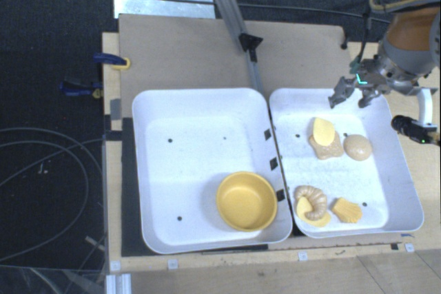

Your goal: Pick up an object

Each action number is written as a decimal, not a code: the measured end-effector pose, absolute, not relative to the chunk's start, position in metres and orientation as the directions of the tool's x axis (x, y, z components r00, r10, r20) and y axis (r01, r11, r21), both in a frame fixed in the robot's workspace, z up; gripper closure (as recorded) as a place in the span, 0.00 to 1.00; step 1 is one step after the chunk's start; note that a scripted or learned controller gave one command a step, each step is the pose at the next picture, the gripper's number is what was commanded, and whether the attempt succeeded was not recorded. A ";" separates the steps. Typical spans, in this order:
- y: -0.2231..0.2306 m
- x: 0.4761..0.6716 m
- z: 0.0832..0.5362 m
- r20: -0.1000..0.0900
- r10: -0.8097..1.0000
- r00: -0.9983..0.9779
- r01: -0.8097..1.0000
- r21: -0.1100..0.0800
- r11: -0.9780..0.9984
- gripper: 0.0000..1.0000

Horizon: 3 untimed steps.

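Inside the right bin (396,206) we see four objects: a yellow wedge on a tan piece (324,138) near centre, a round beige piece (357,147) touching it at 3 o'clock, a curled tan-and-yellow piece (312,204) toward 7 o'clock, and a yellow shell-like piece (346,210) just beside that at 3 o'clock. Our hand (351,94) hovers over the bin's 12 o'clock edge, fingers spread apart, grasping nothing, well apart from the wedge below it. Left bin (165,113) carries a yellow bowl (246,200) at its 5 o'clock corner. Both bins sit side by side on the table (179,51).
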State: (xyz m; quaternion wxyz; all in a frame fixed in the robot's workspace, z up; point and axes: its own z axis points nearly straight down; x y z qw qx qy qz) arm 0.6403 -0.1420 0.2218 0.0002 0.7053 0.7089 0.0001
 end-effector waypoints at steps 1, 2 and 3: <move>-0.142 0.641 0.223 0.000 1.000 -0.005 1.000 0.002 0.005 0.00; -0.147 0.648 0.165 -0.001 1.000 -0.002 1.000 0.000 0.002 0.00; -0.155 0.644 0.118 -0.001 1.000 -0.001 1.000 -0.001 0.001 0.00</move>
